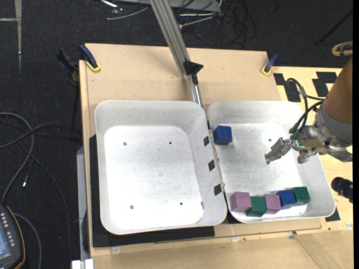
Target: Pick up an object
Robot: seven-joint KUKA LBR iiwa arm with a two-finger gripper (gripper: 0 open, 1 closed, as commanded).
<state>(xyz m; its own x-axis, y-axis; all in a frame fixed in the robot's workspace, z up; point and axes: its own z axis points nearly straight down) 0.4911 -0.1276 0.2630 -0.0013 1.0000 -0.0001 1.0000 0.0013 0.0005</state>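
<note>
The left shallow white plastic bin [148, 167] holds no blocks, while in the right white bin [263, 116] a blue cube [222, 134] sits alone near the divider and five small cubes [269, 202] crowd its front wall. The gripper [287, 150] hovers over bare floor with fingers apart, holding nothing; descending here would probably close on nothing, and the arm is cut off at the right edge.

arm [341, 108] comes in from the right edge, wrist bent down and left, gripper [287, 150] with its jaws spread apart, nothing between them
</note>
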